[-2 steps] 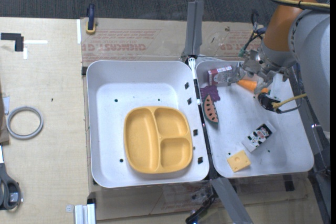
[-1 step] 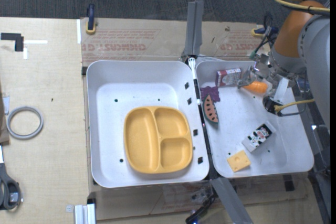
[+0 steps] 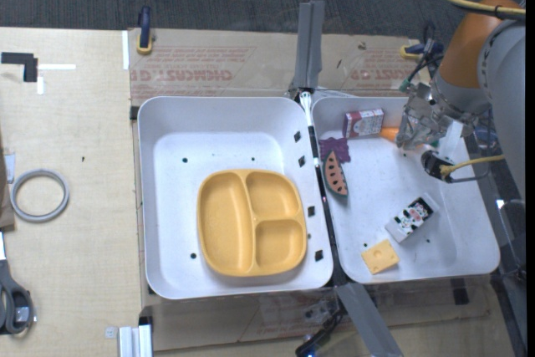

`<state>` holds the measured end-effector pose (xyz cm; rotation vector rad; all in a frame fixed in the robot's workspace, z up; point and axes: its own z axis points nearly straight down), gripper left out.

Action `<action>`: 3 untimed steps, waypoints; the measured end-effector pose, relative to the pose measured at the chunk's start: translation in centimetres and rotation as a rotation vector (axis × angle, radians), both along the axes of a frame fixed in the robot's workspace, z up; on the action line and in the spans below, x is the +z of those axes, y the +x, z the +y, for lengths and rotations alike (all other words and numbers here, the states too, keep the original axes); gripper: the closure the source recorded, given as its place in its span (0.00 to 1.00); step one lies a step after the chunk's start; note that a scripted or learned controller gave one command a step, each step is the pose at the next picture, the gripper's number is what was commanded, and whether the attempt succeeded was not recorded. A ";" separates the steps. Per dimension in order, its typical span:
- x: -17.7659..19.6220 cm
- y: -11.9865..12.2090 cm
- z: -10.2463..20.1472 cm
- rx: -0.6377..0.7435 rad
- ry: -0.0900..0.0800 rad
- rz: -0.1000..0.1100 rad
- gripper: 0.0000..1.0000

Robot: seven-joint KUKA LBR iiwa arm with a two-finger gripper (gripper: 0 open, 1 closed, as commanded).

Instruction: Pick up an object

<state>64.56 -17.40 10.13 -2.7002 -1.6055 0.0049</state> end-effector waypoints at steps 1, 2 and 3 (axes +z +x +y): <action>0.0 0.0 0.0 0.000 0.000 0.000 0.00; -1.0 -0.7 1.3 -0.401 0.000 0.001 0.00; -1.0 -1.1 7.9 0.043 0.002 -0.001 0.00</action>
